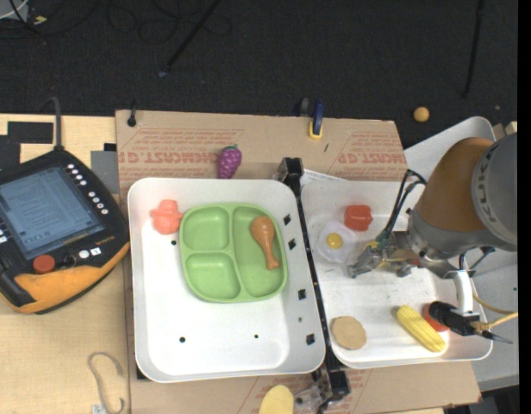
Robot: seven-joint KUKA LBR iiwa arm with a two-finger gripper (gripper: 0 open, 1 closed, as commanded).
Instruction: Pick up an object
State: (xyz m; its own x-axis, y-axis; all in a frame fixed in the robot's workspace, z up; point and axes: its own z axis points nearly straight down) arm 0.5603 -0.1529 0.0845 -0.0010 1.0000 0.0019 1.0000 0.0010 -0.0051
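Gripper (362, 266) low in right bin (382, 352), over bare floor; whether fingers are spread or closed, cannot tell (too small, dark against cables). Nothing visibly held.

Nearest: fried egg (334, 241) just beside tip, up-left. Red block (358, 217) near, above. Cookie (348, 332) and corn cob (420, 328) further down.

Risks, judged: egg is flat, so fingers may skate over it or close on air. Descent here hits bare floor. Cables trailing by wrist could snag.

Left bin (153, 335): green tray (224, 254) with drumstick (265, 240), well apart.
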